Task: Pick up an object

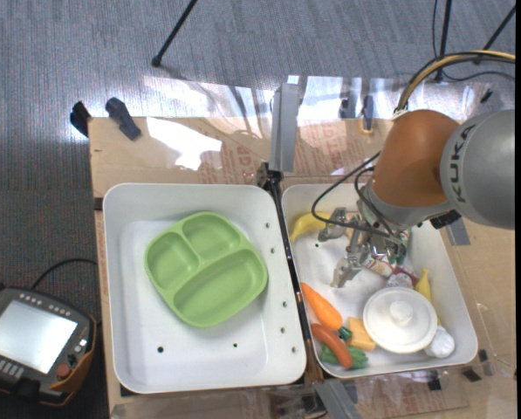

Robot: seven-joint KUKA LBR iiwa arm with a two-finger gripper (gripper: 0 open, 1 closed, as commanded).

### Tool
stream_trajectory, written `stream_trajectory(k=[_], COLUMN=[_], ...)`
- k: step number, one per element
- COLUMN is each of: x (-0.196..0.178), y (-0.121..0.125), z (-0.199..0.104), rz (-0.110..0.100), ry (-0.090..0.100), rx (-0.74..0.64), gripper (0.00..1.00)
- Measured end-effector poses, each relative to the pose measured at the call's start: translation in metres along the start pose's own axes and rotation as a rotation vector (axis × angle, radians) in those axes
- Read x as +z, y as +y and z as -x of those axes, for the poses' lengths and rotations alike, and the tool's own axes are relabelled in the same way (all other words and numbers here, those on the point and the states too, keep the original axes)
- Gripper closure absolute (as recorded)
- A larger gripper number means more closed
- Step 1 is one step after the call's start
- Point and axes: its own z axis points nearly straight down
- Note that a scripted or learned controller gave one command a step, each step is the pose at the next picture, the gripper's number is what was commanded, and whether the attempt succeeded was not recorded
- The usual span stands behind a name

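My gripper (pixel 369 264) hangs low over the middle of the right bin (pixel 456 273), pointing down with its fingers spread open and nothing between them. One fingertip (pixel 341 277) is just above the bin floor, a little above the orange carrot (pixel 321 304). A yellow banana (pixel 304 225) lies to the gripper's upper left by the bin wall. A white lidded pot (pixel 401 319) sits just below the gripper. A small red and white item (pixel 401 276) lies beside the right finger, partly hidden.
Near the right bin's front lie a red pepper (pixel 334 346), a yellow wedge (pixel 360 332), a green piece (pixel 358 358) and a white ball (pixel 441 345). A yellow piece (pixel 424 284) lies right of the pot. The left bin (pixel 120 321) holds a green divided plate (pixel 206 267).
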Motion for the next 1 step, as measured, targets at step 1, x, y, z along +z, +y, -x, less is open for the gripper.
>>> stream_trajectory(k=[1], x=[0.0011], y=[-0.0166], z=[-0.0613], rz=[0.0], ry=[0.005], rx=[0.011], gripper=[0.0])
